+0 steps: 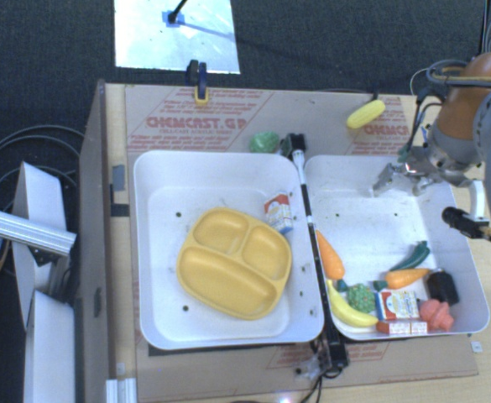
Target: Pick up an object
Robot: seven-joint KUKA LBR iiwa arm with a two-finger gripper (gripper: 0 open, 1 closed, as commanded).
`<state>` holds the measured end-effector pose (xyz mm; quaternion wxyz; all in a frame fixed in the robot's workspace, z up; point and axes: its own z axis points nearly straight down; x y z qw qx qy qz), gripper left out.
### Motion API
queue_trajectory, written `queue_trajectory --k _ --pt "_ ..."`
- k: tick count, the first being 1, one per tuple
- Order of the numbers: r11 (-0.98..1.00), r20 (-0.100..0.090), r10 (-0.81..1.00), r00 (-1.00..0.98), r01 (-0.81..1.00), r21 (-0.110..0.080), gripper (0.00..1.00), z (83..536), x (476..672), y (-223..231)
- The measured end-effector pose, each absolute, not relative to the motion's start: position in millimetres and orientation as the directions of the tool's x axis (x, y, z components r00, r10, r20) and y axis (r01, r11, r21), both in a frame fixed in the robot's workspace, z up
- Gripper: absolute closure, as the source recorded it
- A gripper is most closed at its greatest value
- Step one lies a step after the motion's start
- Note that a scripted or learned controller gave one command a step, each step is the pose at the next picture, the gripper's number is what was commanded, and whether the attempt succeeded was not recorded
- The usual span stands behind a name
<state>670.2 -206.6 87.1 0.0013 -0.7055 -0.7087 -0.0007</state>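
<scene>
The toys, among them a carrot (330, 257), a banana (348, 308) and a small carton (399, 306), lie crowded at the near end of the right bin (358, 217). The gripper (406, 175) hangs over the bare far end, jaws apart and empty. Closing there may catch nothing; among the crowded toys, two could be caught together.

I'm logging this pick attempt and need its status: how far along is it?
Done: nothing looks picked yet. The toy food, including the carrot, banana and carton, lies in the right bin, and the yellow tray in the left bin. In hand: the tool sits over the right bin's far edge, with nothing visible between its fingers. Left: descend onto an object, grasp and lift.
</scene>
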Motion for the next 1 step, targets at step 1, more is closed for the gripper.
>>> queue_trajectory --k 1 --pt "-0.01 -0.001 1.0 0.01 1.0 0.012 0.0 86.3 495.8 -186.9"
